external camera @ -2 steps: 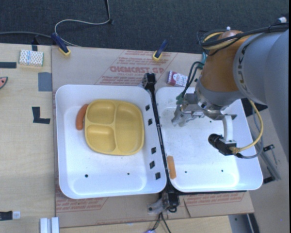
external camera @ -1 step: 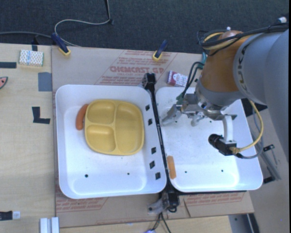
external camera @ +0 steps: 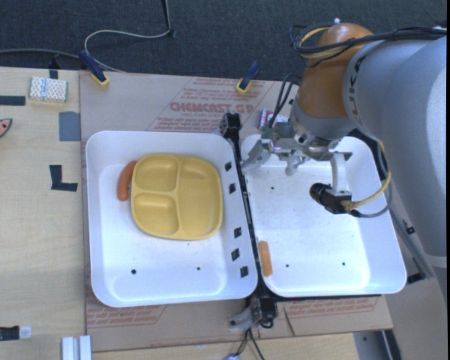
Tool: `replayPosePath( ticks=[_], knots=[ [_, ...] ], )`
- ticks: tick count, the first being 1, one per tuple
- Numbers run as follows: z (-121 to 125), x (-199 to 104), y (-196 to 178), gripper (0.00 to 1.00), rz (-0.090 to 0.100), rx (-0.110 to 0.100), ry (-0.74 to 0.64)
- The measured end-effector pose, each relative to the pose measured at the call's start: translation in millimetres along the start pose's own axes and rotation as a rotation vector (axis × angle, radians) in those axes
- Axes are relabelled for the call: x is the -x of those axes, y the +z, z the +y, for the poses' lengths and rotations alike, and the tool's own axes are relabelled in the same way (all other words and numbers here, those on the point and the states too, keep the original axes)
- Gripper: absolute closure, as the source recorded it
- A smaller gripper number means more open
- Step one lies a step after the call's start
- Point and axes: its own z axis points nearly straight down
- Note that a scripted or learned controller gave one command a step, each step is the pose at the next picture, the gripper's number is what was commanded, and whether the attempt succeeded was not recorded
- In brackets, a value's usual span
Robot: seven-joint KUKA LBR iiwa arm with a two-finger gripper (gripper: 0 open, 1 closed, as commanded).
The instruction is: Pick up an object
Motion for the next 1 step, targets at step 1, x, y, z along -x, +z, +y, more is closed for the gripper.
replayPosePath(
  ticks=[1],
  knots=[
    [46.2,-29.1,-0.1,0.00,-0.001,0.000,0.000]
  ],
)
